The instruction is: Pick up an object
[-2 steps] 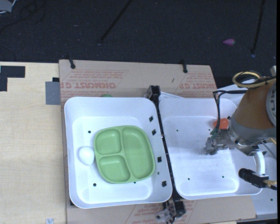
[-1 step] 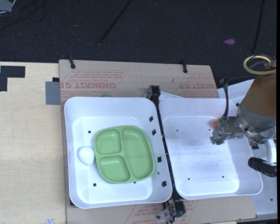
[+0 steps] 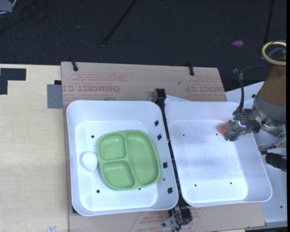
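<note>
Plainly, the pick is not finished as far as this view shows. The gripper sits low at the far right edge of the right bin, with the arm reaching in from the right. A small orange-red thing shows just at the left of the gripper, touching or nearly touching it, but it is too small and too crowded by metal to tell whether it is a loose object or part of the tool. Whether the fingers are open, closed, or gripping anything cannot be told here. The clear candidates lie in the left bin: a green plate with three compartments, lying flat and a little turned, and a white ball touching the plate's left rim. Both rest on the bin floor, well apart from the gripper. The plate looks smooth, shallow and broad, likely awkward to pinch except at its rim; the ball looks small, round and glossy, and may roll. What is left, by my judgement, is a secure grip and a lift.
</note>
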`<state>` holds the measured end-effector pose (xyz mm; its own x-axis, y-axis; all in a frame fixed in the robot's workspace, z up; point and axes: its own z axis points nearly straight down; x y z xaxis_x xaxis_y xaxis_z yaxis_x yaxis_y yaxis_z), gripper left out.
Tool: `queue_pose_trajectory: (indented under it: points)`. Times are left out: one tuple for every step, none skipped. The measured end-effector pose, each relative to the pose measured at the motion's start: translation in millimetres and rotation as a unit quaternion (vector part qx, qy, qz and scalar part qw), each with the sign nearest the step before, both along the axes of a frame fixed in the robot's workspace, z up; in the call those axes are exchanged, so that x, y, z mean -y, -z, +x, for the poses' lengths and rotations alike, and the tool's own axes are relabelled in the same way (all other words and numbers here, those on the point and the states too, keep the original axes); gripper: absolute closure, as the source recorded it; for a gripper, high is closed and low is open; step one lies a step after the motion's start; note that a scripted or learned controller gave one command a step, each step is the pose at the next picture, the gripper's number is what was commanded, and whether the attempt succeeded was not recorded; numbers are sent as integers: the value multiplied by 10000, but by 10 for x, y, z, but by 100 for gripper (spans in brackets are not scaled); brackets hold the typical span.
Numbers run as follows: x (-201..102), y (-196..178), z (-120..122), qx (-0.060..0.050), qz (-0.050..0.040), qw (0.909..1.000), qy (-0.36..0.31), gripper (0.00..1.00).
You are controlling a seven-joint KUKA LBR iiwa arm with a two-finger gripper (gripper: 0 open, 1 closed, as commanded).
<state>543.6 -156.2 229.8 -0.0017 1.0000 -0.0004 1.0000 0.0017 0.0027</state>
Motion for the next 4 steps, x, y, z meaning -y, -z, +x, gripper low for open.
queue_pose_trajectory:
  points:
    - [8,-294,5,-8,1,10000,1,100]
    - [-540,-342,9,-24,16,10000,-16,100]
    - [-1058,-198,106,-38,13,10000,-12,100]
    - [-1544,-41,112,-42,12,10000,-9,100]
